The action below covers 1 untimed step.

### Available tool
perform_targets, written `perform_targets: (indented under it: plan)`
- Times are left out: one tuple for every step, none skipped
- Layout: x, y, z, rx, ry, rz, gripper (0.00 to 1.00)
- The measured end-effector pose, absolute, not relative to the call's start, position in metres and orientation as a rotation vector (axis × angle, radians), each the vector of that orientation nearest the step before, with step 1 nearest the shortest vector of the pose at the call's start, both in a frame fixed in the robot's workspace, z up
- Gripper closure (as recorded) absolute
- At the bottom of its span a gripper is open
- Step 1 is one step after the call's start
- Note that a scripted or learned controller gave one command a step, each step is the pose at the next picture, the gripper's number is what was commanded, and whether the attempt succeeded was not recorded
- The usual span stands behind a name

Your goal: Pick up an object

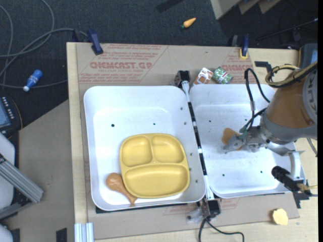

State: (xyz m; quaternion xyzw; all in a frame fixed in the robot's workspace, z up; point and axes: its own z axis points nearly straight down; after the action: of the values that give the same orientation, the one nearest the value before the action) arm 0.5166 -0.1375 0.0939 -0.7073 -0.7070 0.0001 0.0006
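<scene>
My gripper (233, 143) is low inside the right bin (222, 183), near its middle, on the grey arm (287, 115) that reaches in from the right. A small orange-brown object (229, 133) lies on the bin floor right at the gripper's tip, touching or nearly touching it on the far-left side. In the left bin (101, 115) a yellow divided plate (154, 165) rests toward the front. A tan drumstick-shaped toy (118, 184) lies against the plate's front-left edge.
Two small packets (204, 75) (222, 75) sit on the bench behind the right bin. A yellow chunk (279, 216) lies on the bench at the front right. Blue clamps (94, 40) (245, 45) hold the board's far edge. Black cables (257, 92) loop over the right bin's back.
</scene>
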Motion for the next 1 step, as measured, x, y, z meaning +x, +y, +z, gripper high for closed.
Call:
perform_targets:
  plan:
    - [0.5615,-0.0944,0.0851,-2.220,-2.231,-0.004,0.00]
